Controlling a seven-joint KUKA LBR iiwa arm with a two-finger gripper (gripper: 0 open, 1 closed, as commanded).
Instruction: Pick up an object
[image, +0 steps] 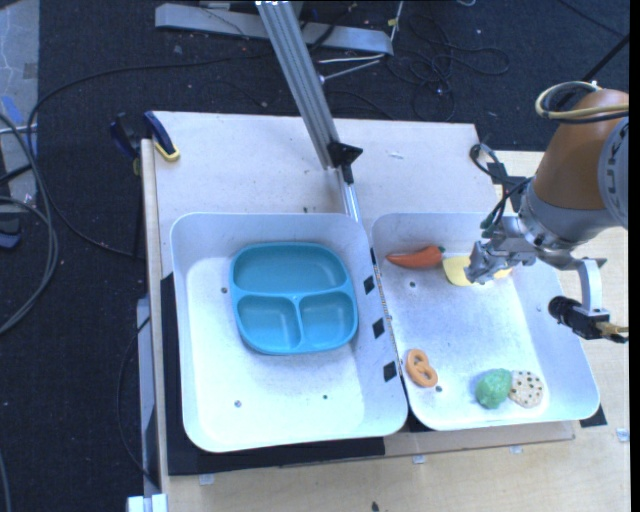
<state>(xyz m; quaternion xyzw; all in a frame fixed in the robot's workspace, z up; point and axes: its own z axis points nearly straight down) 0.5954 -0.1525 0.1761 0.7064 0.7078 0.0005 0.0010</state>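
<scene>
The right bin (470, 330) holds an orange carrot (414, 258) at its far edge, a yellow object (457, 270) just right of the carrot, a pretzel (421, 368), a green lump (492, 388) and a speckled cookie (526, 388) near the front. My gripper (483, 268) hangs low over the far part of this bin, right against the yellow object and partly covering it. The arm comes in from the right, its orange band above the wrist.
The left bin (200, 400) holds a blue divided tray (295, 297). A metal pole (305, 85) slants down to the gap between the bins. Black clips line the divider. A blue and yellow tool (160, 137) lies at the bench's far left corner.
</scene>
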